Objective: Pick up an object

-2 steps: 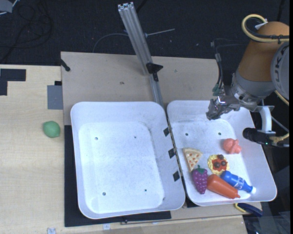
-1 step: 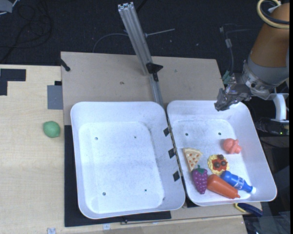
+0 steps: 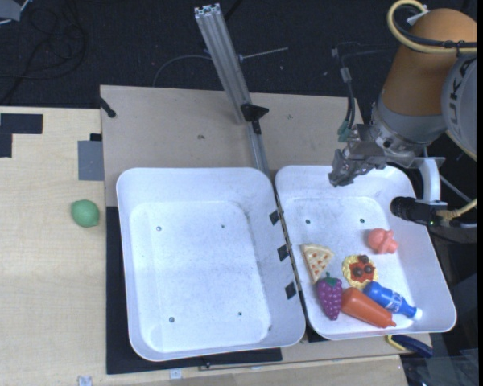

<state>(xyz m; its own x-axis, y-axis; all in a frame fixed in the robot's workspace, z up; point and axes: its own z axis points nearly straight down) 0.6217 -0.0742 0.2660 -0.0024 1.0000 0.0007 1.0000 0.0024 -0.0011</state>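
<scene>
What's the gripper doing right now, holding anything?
Gripper: above the right bin's far edge, nothing seen between its fingers; open or shut cannot be told.

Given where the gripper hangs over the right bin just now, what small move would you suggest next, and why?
Probably shift the gripper toward the near end of the right bin, stopping above the pink toy. The gripper sits over the bin's far end, nothing between its fingers, while the toys cluster nearer the camera; the pink one lies apart from the rest.
</scene>
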